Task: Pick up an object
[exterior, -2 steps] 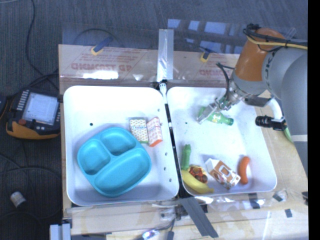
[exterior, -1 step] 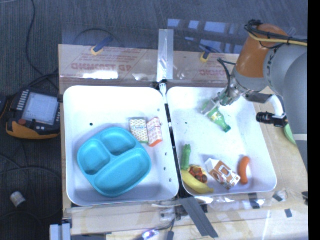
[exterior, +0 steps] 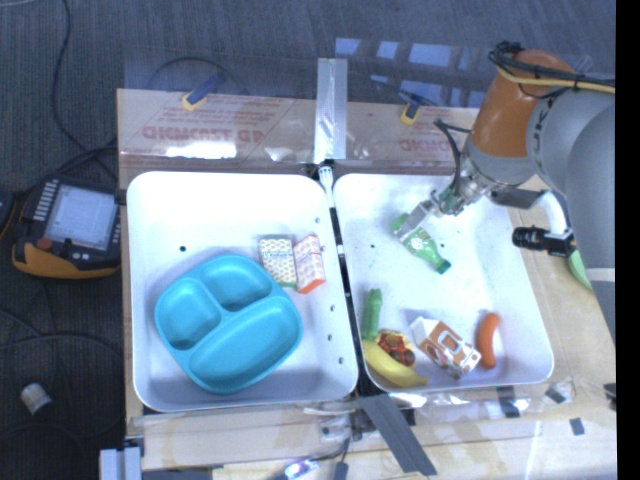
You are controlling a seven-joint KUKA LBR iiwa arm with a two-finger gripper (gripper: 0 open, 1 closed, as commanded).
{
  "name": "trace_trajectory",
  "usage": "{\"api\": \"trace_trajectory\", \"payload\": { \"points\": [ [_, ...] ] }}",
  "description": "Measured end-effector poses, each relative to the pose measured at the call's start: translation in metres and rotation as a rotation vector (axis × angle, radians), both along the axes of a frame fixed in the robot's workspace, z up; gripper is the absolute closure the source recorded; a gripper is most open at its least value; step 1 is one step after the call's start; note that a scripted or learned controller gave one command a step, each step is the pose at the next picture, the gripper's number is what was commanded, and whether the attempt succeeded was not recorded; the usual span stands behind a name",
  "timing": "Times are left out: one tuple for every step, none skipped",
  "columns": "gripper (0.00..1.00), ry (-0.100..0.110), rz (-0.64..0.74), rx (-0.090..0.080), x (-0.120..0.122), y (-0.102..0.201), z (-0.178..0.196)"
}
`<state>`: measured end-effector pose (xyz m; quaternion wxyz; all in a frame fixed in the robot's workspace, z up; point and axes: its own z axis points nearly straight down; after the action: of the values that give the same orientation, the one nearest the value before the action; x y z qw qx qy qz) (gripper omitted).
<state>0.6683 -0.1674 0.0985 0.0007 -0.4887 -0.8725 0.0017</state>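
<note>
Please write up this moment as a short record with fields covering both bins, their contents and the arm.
left bin: blue divided plate; two small cartons at its upper right edge
right bin: green packet in the upper middle; green pepper, banana, snack carton and orange sausage along the near side
arm: reaches in from the right, orange band above the wrist
pincer: low over the upper end of the green packet; grasp cannot be confirmed
</note>
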Motion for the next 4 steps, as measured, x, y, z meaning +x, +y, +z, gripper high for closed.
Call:
{"api": "trace_trajectory", "payload": {
  "points": [
    [1.00, -0.009, 0.001, -0.002, 0.002, 0.001, 0.010],
    [1.00, -0.006, 0.148, 0.000, 0.001, 0.066, 0.116],
    [1.00, -0.004, 0.279, 0.001, -0.048, 0.016, 0.132],
    [0.00, -0.004, 0.279, 0.001, -0.048, 0.016, 0.132]
  ]
}}
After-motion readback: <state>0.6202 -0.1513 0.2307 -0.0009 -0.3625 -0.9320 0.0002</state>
